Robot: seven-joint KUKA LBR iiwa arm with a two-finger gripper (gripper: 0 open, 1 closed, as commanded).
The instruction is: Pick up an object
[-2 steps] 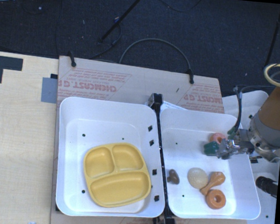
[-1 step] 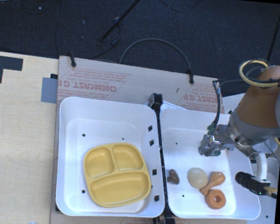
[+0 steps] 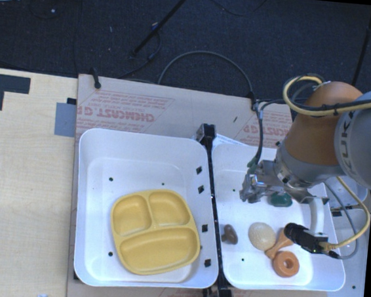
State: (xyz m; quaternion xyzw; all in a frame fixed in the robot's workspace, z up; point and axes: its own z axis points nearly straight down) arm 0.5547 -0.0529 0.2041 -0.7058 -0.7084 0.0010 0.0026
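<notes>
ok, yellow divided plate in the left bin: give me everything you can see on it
The yellow divided plate looks like matte molded plastic, a rounded square with three compartments: two small ones at the far side and one long one at the near side, split by raised ridges. It lies flat and right side up on the floor of the left bin, turned slightly askew to the walls, toward the bin's near right corner. Nothing lies in it. The gripper is over the right bin, well away from it.

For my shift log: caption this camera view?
Arm's hand low in right bin beside green object; yellow tray in left bin.
</notes>
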